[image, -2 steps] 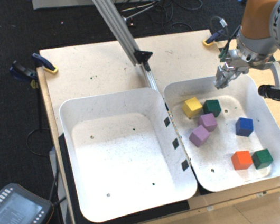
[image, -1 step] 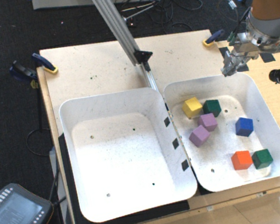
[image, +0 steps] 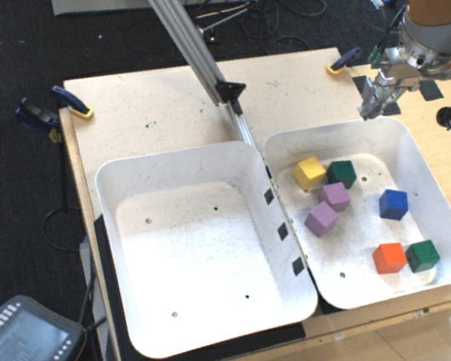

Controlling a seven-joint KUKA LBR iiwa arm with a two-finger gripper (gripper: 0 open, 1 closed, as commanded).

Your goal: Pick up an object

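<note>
Seven small cubes lie in the right bin (image: 438, 207): a yellow cube (image: 310, 172) touching a dark green cube (image: 343, 173), two purple cubes (image: 336, 196) (image: 321, 219) just below, a blue cube (image: 393, 204) apart, and an orange cube (image: 389, 258) beside a green cube (image: 422, 255).

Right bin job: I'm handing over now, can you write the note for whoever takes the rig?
Gripper: over the bench at the right bin's far right corner, nothing seen in it.
Blocks, all in the right bin: yellow, dark green, two purple, blue, orange, green.
Done: nothing lifted.
Left: pick up one block.
</note>
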